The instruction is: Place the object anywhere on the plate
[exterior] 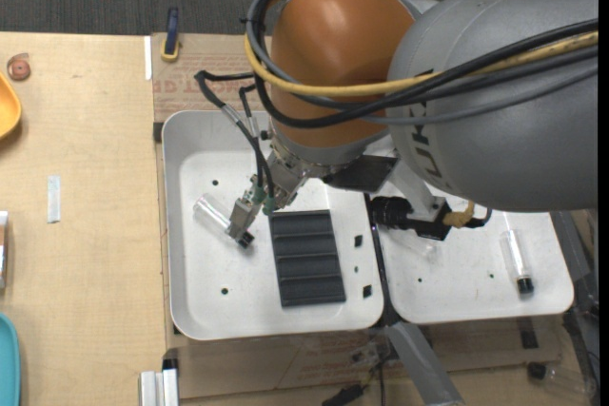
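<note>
You've got the gripper [243, 231] down in the left bin [190, 299] beside a clear tube [211, 213] — whether it's spread or pinching, I can't tell; placing remains

Obj = small clear tube [211, 211], lying flat on its side on the floor of the white bin [195, 299] at view's left, long axis slanted. It sits at the gripper [245, 236] tip, stretching from it toward view's left & a bit up, its near end touching or all but touching the tip; can't tell if it's gripped. Plate = dark grey rect. slab [306, 257] w/ ridged top split into cross bands, flat in same bin, long side running far-to-near, just to view's right of the gripper tip & reaching below it, apart from the tube.
</note>
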{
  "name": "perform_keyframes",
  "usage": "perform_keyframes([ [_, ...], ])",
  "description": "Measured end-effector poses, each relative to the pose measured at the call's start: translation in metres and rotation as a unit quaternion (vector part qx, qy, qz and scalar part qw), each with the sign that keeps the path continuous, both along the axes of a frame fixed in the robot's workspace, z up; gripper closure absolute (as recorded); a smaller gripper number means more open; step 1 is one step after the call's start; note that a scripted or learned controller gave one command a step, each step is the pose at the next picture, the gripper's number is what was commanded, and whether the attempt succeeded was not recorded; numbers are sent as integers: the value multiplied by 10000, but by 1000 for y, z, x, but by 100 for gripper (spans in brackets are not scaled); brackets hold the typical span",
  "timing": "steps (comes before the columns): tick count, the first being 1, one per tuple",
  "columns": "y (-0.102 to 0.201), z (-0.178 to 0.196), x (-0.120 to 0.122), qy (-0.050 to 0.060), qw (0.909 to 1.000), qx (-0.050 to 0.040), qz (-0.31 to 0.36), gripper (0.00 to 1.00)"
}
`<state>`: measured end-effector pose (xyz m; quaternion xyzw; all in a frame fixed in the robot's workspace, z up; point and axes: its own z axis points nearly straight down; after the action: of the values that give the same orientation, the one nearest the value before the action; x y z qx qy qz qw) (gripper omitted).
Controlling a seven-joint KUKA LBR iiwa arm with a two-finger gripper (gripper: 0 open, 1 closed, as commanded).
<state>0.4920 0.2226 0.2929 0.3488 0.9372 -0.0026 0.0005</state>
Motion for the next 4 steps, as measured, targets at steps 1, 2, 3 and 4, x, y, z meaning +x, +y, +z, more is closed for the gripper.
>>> perform_keyframes([
  [1, 0, 8, 1, 5, 10000, -14, 6, 100],
  [2, 0, 8, 1, 5, 10000, -15, 3, 0],
  [3, 0, 16, 1, 9, 10000, -28, 9, 100],
  [4, 0, 16, 1, 9, 10000, -28, 5, 0],
])
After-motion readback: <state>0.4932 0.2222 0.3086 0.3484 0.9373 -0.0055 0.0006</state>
